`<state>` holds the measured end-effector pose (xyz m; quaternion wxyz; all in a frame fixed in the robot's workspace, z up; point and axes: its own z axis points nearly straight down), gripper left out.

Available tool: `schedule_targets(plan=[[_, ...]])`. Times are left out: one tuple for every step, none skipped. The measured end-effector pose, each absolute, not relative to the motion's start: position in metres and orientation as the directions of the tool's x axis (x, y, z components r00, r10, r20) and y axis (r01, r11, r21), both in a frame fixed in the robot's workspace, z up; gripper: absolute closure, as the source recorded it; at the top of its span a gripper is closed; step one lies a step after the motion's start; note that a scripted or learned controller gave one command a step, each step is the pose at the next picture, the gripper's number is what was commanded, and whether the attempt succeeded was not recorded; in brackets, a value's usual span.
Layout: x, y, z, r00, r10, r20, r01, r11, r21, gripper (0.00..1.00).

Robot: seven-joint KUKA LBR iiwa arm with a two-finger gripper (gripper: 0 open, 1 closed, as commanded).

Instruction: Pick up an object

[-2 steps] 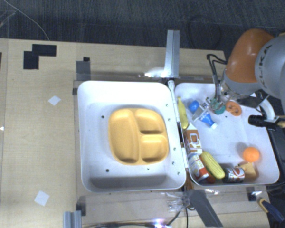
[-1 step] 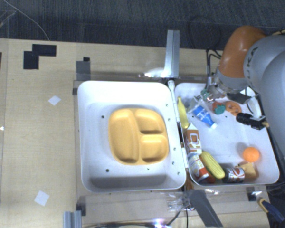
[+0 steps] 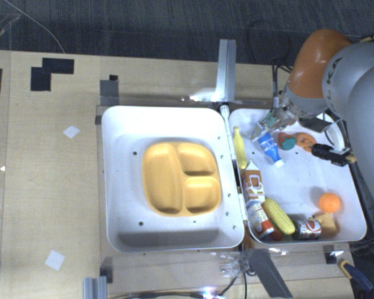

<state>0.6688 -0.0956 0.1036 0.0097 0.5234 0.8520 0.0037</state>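
My gripper point(image 3: 269, 122) hangs low over the far left part of the right bin point(image 3: 349, 185), below the orange band of the arm. Just under and in front of it lies a blue and white bottle point(image 3: 271, 148); whether the gripper touches it I cannot tell. A yellow banana point(image 3: 239, 145) lies along the bin's left wall. A teal piece point(image 3: 288, 143) and an orange-red piece point(image 3: 306, 141) sit to the right of the bottle. Nearer the front are a small carton point(image 3: 253, 183), a corn cob point(image 3: 278, 215), two cans point(image 3: 309, 228) and an orange ball point(image 3: 329, 202).
The left bin point(image 3: 121, 185) holds a yellow divided tray point(image 3: 181, 178). A metal post point(image 3: 226, 70) stands behind the wall between the bins. A black part point(image 3: 329, 152) juts over the right bin's far right. The arm's grey body covers the bin's far right corner.
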Motion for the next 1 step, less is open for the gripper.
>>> schedule_targets(plan=[[0.6727, -0.0783, 0.1927, -0.522, 0.853, -0.011, 0.853, 0.522, 0.015, 1.0]])
